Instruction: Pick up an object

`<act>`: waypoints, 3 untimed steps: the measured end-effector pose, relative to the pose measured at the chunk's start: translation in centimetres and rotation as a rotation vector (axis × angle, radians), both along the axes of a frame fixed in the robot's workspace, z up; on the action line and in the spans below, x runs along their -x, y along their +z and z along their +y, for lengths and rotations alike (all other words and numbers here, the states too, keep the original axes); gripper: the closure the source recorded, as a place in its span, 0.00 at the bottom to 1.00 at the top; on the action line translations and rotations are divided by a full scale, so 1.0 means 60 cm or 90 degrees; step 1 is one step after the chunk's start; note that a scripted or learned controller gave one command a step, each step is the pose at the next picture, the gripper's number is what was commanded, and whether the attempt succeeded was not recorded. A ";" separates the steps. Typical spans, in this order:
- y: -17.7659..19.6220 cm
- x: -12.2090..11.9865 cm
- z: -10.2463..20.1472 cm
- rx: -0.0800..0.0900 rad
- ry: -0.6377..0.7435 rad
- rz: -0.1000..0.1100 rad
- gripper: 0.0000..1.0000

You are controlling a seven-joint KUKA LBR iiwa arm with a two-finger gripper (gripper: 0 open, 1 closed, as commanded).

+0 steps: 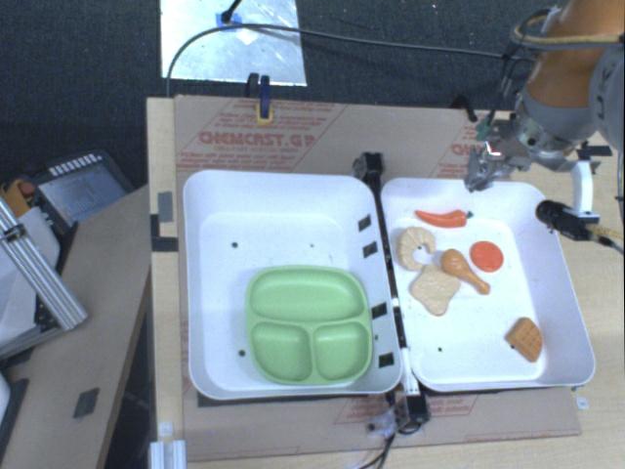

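Note:
The right bin (566, 291) holds toy foods: a red chili pepper (442, 218), a pale croissant (417, 246), a brown drumstick (463, 268), a red tomato slice (486, 256), a beige bread slice (431, 291) and an orange waffle piece (524, 339). My gripper (482, 176) hangs over the far edge of that bin, just behind and to the right of the chili pepper. Nothing shows between its tips.
The left bin (215, 223) holds a green divided plate (308, 322). A black clamp (369, 166) sits at the far end of the divider between the bins. A black knob (559, 217) juts in at the right bin's far right rim.

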State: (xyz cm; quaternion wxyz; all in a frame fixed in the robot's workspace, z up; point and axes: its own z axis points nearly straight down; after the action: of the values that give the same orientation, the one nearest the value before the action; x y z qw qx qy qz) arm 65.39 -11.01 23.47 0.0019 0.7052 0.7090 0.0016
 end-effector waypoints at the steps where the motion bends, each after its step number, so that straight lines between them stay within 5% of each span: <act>1: -0.019 0.033 0.082 -0.001 0.001 0.004 1.00; 3: -0.019 0.123 0.271 -0.001 0.002 0.004 1.00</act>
State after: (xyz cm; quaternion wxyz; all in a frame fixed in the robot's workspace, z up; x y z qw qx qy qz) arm 58.02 5.23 22.34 -0.0010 0.7041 0.7101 -0.0002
